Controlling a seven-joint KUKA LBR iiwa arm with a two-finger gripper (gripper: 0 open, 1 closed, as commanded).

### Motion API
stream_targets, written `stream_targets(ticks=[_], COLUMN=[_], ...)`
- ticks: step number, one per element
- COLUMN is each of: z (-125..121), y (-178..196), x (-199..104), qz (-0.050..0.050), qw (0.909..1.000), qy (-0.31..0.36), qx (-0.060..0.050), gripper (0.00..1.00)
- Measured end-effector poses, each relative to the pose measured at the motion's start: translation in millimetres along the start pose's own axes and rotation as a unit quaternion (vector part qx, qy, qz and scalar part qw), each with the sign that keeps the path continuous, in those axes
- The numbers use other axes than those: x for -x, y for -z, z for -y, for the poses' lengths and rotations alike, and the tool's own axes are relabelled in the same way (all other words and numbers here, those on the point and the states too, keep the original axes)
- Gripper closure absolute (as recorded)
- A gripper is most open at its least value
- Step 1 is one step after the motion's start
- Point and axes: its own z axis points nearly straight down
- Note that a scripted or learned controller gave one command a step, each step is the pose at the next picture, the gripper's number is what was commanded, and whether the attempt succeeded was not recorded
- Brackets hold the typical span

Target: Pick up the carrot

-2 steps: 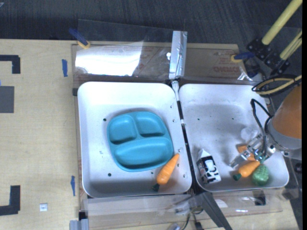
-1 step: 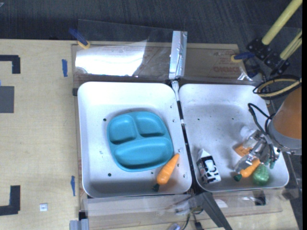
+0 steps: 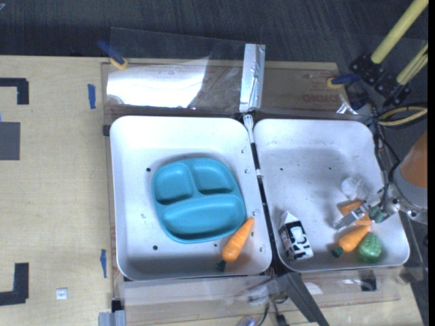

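A carrot (image 3: 237, 239) is lying in the left bin (image 3: 129, 182), just off the lower right corner of the blue divided plate (image 3: 197, 197). Far right of that plate, the gripper (image 3: 370, 212) is hovering over a second carrot (image 3: 353, 238) and a green toy (image 3: 370, 248); its finger spread cannot be told.

The surface (image 3: 54, 182) is pale tan wood grain with black square marks and small blue tape strips. Both bins are white: the left bin (image 3: 129, 182) holds a bright sky-blue divided plate (image 3: 197, 199), and an orange carrot (image 3: 237, 240) with a dark green stem end lies at its lower right. The right bin (image 3: 306, 148) is white with grey scuffing; in it sit a black-and-white patterned carton (image 3: 294, 239), a second orange carrot (image 3: 353, 238) with a green tip, and a green knobbly item (image 3: 370, 248). The tool (image 3: 370, 209) shows grey metal with orange touches. Yellow rods (image 3: 401, 22) cross the dark grey floor at upper right.
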Motion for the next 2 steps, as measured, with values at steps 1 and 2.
stream_targets(ticks=[1,2], z=[-29,-73], y=[0,-2], x=[-64,-7], qz=[0.006,0.002], qw=[0.9874,0.9998], qy=[0.158,-0.022], qx=[-0.003,-0.002], gripper=[0.0,0.0])
